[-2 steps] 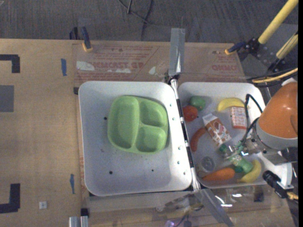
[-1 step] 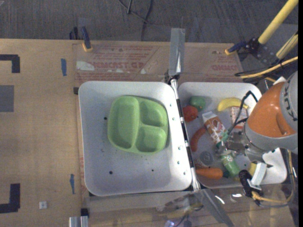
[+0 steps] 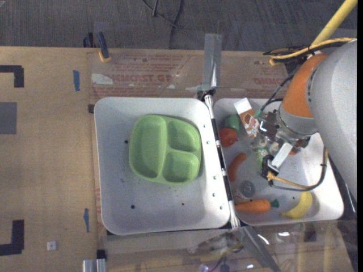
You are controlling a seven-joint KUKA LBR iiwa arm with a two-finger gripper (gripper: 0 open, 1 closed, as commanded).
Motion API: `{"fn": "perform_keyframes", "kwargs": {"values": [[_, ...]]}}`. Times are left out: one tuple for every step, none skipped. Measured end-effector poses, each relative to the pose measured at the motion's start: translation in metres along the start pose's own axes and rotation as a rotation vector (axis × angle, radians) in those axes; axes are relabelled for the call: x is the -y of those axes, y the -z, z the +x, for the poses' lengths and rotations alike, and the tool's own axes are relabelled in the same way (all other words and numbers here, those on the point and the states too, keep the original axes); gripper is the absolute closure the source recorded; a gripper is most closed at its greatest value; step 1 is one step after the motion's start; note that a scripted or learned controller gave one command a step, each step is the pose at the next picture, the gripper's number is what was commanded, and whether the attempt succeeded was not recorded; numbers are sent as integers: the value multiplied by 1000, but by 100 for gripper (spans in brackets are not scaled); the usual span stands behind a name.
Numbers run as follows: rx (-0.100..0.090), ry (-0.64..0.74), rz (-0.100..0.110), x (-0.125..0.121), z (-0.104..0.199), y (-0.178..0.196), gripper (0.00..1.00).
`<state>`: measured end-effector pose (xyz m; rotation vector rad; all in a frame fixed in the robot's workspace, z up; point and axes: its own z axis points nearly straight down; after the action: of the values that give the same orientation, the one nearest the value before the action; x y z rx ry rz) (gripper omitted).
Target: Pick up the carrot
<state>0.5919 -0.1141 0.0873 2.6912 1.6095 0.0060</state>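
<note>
The carrot (image 3: pixel 253 206), orange with a small green top at its right end, lies flat along the front wall of the right bin (image 3: pixel 332 208). My gripper (image 3: pixel 263 145) hangs over the middle of that bin, further back than the carrot and well apart from it. The grey wrist with its orange band covers the bin's right half. Nothing shows between the gripper and the carrot.
A yellow banana (image 3: pixel 299 205) lies just right of the carrot, and a grey round thing (image 3: pixel 246 187) just behind it. Further back are an orange-red sausage shape (image 3: pixel 236 164), a red tomato (image 3: pixel 228 136), a green item (image 3: pixel 231 120) and a small carton (image 3: pixel 247 118). The left bin (image 3: pixel 113 197) bears a green divided plate (image 3: pixel 165 148).
</note>
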Motion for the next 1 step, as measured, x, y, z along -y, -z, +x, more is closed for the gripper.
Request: {"fn": "perform_keyframes", "kwargs": {"values": [[-3, 1, 1, 0, 1, 0, 0]]}}
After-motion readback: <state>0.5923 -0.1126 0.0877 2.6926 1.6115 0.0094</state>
